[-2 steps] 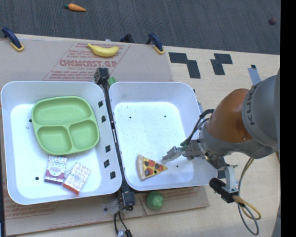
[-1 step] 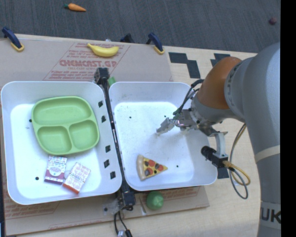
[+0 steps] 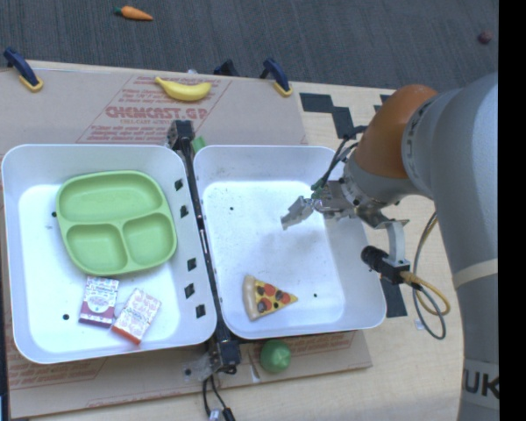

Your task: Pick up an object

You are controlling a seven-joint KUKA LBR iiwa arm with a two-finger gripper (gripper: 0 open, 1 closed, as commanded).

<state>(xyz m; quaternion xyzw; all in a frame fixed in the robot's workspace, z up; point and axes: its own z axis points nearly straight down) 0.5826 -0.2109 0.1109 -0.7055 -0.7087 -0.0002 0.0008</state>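
A toy pizza slice (image 3: 267, 296) lies near the front of the right bin (image 3: 245, 160). My gripper (image 3: 296, 212) hangs over the middle of that bin, up and to the right of the slice and well apart from it. Nothing shows in it. In the left bin (image 3: 17, 261) sits a green divided plate (image 3: 116, 219). In front of the plate lie two small red-and-white packets (image 3: 99, 301) (image 3: 138, 314).
A toy banana (image 3: 184, 87) lies on the cardboard behind the bins. A green ball (image 3: 276, 355) rests just outside the right bin's front edge. Blue clamps (image 3: 278, 74) hold the cardboard at the back. A black divider (image 3: 195, 226) runs between the bins.
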